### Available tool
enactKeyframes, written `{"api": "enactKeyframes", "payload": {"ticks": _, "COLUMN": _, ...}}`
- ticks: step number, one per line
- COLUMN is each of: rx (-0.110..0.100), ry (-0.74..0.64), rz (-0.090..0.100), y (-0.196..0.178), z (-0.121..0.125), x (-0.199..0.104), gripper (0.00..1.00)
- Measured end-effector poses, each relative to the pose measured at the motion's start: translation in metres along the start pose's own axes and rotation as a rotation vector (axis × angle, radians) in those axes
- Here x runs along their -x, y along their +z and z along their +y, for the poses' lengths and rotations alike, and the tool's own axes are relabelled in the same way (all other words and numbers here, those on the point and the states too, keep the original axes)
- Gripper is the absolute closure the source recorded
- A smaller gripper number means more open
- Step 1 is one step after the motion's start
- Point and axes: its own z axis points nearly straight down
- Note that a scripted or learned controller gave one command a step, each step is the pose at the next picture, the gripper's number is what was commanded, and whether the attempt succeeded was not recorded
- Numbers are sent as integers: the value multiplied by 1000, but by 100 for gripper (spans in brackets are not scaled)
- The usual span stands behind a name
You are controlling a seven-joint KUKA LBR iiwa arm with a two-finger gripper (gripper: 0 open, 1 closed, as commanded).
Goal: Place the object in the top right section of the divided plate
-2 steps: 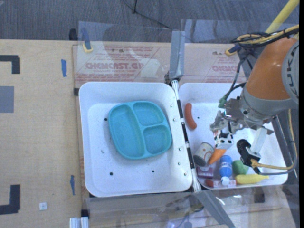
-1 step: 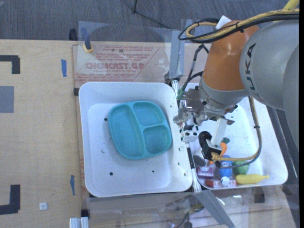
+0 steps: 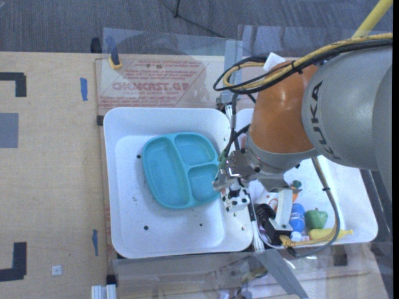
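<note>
Claw at the seam between the two bins, beside the divided plate.

The claw (image 3: 230,189) hangs under the grey arm's orange wrist band (image 3: 280,120); whether it is apart or together cannot be told. Just left of it, touching or nearly so, lies the turquoise divided plastic plate (image 3: 177,170) in the left shallow white bin (image 3: 124,229). To the claw's lower right sit a green apple-shaped toy (image 3: 317,217), a yellow banana-shaped piece (image 3: 324,233) and a blue bottle (image 3: 297,218).
</note>
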Motion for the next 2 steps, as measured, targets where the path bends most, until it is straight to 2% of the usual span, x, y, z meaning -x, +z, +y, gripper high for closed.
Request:
{"api": "enactKeyframes", "payload": {"ticks": 1, "rx": 6, "ry": -6, "rz": -1, "y": 16, "z": 61, "x": 4, "gripper": 100}}
{"api": "enactKeyframes", "payload": {"ticks": 2, "rx": 7, "ry": -39, "rz": -2, "y": -27, "z": 48, "x": -14, "gripper": 100}}
